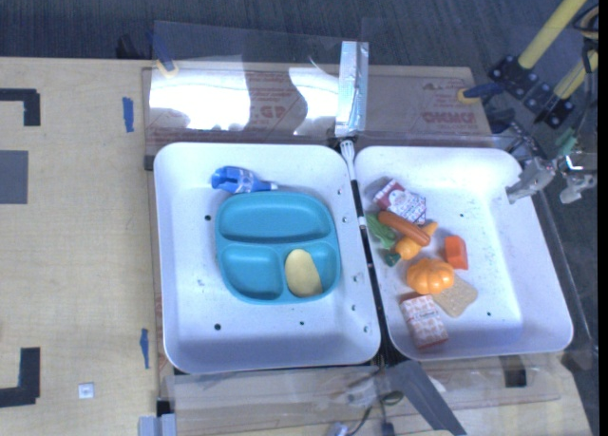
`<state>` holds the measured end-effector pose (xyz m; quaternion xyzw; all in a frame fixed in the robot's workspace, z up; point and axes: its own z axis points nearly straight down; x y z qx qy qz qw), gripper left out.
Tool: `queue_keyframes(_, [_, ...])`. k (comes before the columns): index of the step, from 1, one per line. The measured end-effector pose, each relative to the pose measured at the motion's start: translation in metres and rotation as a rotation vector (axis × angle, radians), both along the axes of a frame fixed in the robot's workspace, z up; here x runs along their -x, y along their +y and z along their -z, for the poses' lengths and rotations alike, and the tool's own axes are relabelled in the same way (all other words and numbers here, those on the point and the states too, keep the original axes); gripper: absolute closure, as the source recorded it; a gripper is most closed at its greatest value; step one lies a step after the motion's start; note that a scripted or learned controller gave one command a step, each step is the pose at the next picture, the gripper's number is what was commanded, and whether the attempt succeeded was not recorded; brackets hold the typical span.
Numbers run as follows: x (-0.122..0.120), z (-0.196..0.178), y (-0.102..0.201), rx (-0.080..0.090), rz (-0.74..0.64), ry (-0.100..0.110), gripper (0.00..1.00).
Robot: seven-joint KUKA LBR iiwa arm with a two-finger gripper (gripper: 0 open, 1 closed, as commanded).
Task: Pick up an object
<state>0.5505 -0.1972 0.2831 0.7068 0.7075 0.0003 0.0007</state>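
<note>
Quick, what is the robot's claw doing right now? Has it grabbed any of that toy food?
Gripper: at the right bin's upper right corner, away from the toy food. Nothing visibly held; open or closed cannot be told.

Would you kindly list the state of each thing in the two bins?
Blue tray: flat in left bin, holding a yellow potato.
Blue toy: lying behind the tray.
Orange pumpkin: in right bin, among piled food.
Carrot: lying flat.
Hand: over right bin's far corner.
</note>
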Motion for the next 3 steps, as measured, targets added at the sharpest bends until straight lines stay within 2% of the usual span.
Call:
queue_keyframes(1, [-0.071,0.11,0.066,-0.005,0.047,0.014,0.0])
queue_keyframes(2, [-0.063,0.172,0.093,0.002,0.016,-0.026,0.0])
queue_keyframes(3, [-0.067,0.079,0.072,0.003,-0.361,-0.008,0.0])
